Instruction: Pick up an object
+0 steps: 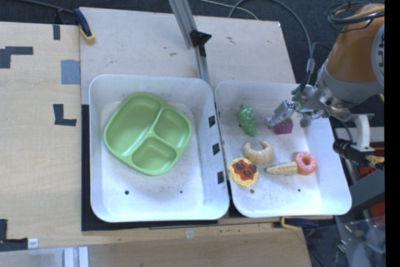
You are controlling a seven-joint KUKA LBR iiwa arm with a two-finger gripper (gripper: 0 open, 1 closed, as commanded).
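The two-finger metal gripper point(282, 114) hangs low in the right-hand shallow white bin point(331, 197); I cannot tell how it is set. Just beneath and touching its tip lies a small purple block point(284, 127). A green toy vegetable point(247, 120) sits nearby to the left, long axis running up-down.

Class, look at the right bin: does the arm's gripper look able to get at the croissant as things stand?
Probably yes. The gripper hangs over the right bin by the purple piece, and the croissant lies uncovered just below it, apart from the pizza toy and the cone.
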